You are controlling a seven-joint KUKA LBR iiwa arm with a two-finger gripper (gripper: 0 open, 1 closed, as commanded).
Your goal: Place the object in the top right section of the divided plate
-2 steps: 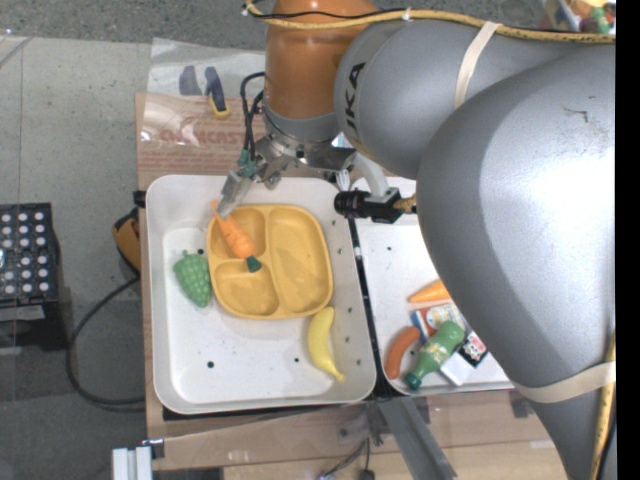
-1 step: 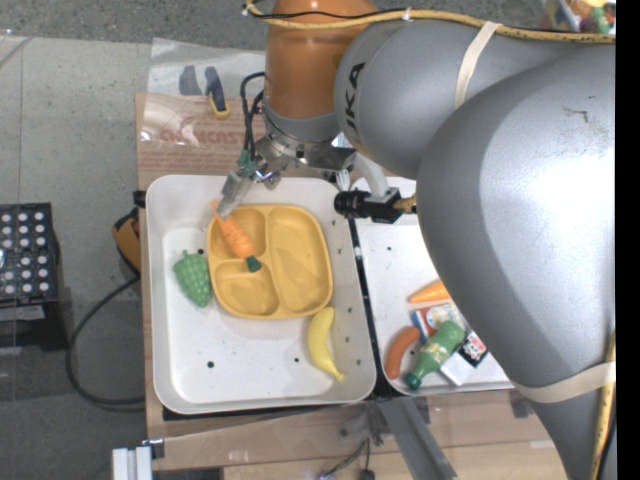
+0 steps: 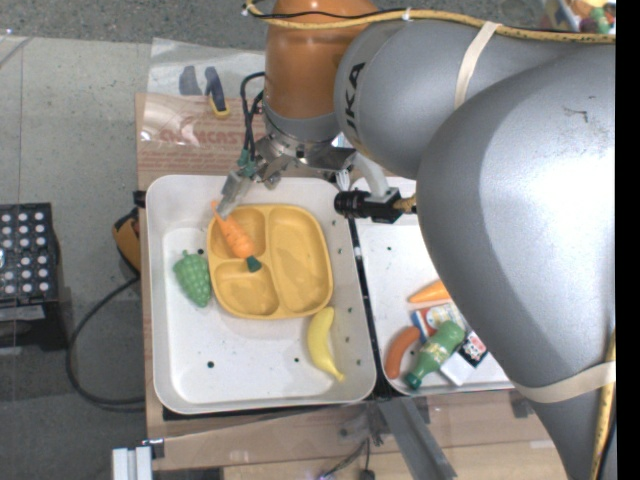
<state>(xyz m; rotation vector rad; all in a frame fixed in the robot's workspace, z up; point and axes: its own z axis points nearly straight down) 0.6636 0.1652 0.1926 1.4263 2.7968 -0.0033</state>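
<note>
— Largest first, then?
— Left bin; yellow divided plate inside.
— Smaller items?
— Banana just below plate; grapes left; toy carrot lying in plate's upper left section.
— Claw?
— Just above carrot; open or closed, cannot tell.

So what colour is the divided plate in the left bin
Yellow; the divided plate shows best in the camera view, inside the white left bin.

Even, bright overhead light is falling across the bench, washing the shallow white left bin nearly flat. The big grey metal arm is catching soft glare and looking slightly blurred; shadows are staying faint.
</note>
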